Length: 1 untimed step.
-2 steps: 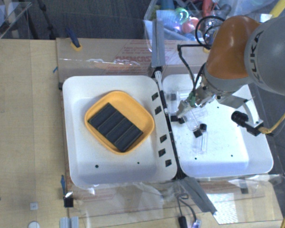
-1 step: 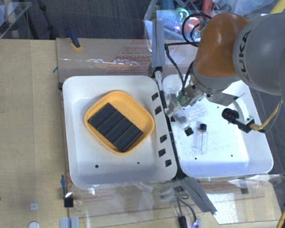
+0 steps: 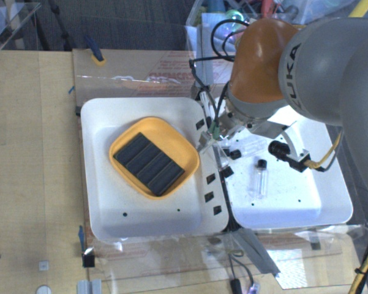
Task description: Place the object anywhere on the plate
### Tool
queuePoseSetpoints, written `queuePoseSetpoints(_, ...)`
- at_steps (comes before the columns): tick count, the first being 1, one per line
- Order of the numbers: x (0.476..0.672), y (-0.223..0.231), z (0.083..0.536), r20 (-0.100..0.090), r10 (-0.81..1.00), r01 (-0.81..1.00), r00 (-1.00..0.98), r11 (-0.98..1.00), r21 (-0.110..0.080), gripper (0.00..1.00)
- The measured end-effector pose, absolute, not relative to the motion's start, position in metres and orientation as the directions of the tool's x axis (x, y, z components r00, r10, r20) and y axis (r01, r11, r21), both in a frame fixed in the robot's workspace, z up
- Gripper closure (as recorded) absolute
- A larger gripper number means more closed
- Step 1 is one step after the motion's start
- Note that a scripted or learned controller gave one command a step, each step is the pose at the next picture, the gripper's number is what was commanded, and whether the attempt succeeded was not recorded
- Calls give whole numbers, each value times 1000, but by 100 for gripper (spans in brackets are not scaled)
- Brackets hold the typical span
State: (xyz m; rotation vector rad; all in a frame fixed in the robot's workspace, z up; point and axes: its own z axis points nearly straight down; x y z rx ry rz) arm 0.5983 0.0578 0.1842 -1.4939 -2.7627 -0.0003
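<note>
The scene is brightly and evenly lit from above, so the left bin (image 3: 98, 182) reads clean white with only a soft shadow along its inner walls and a faint one under the plate (image 3: 154, 157). The right bin (image 3: 312, 195) is close to washed out, with glare strongest just beside the arm (image 3: 306, 60), whose bulk darkens the bin's far side. The whole frame is slightly soft and grainy, the clutter at the far right is blurred, and the tabletop (image 3: 30, 164) at left looks flat and pale.

plate (image 3: 154, 156) in left bin (image 3: 104, 213), vial (image 3: 260, 177) in right bin (image 3: 306, 207)
</note>
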Motion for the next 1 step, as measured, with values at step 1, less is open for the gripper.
queuePoseSetpoints(1, 598, 58, 184, 1, 837, 837, -547, 547, 0, 0)
